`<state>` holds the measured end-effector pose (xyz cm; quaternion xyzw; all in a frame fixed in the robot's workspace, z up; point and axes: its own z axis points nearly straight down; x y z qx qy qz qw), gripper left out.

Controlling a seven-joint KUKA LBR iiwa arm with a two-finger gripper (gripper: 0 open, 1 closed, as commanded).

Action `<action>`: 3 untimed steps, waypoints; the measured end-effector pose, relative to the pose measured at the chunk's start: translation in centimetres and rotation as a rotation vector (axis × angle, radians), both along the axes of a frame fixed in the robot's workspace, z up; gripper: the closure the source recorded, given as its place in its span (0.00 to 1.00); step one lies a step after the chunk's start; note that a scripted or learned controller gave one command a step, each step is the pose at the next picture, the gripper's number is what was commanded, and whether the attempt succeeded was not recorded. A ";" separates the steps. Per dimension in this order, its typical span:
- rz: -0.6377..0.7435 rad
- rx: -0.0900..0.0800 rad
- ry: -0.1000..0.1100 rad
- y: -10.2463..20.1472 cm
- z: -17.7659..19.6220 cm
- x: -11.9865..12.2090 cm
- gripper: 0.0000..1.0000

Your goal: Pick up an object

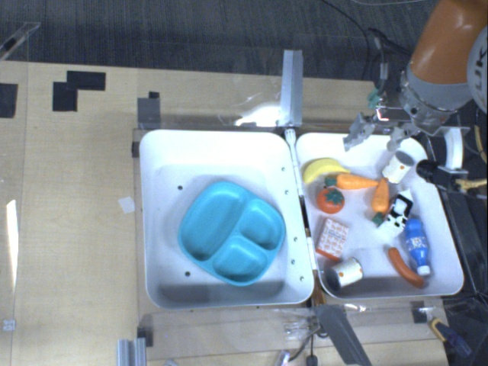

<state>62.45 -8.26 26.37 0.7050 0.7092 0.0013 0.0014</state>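
Bench (pixel 69 227) was pale wood-look, with black square marks at its far left and dark carpet-like floor beyond the far edge. Two shallow white bins sat side by side, split by a metal divider post (pixel 293 82). Left bin (pixel 164 166) held a blue divided plate (pixel 232 231), three compartments, nothing in them. Right bin (pixel 450 273) was cluttered.

Arm came in from upper right, orange band above grey wrist. Gripper (pixel 379 134) hung over the far edge of the right bin, fingers spread apart, open, nothing between them.

No single target was marked; candidates all lay in the right bin. Yellow banana (pixel 320 168) near the far-left corner, touching an orange carrot (pixel 355 181) lying crosswise. Red tomato (pixel 331 199) just below the banana. Second carrot (pixel 380 195) stood roughly end-on beside the first. White cup-like item (pixel 399 166) near the gripper's right finger, not touched. Black-and-white cow-pattern toy (pixel 396 213) mid-bin. Blue bottle (pixel 416 246) beside it, lying along the bin's right side, touching a brown sausage (pixel 405 268). Red-and-white box (pixel 332 237) lay flat by the divider wall; silver can (pixel 347 272) on its side at the near-left corner.
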 end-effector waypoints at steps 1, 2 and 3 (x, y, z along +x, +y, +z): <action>-0.259 0.000 -0.001 -3.6 -5.8 4.2 0.00; -0.237 0.001 -0.005 -6.1 -14.9 0.3 0.00; -0.234 0.001 -0.011 -5.9 -13.7 0.5 1.00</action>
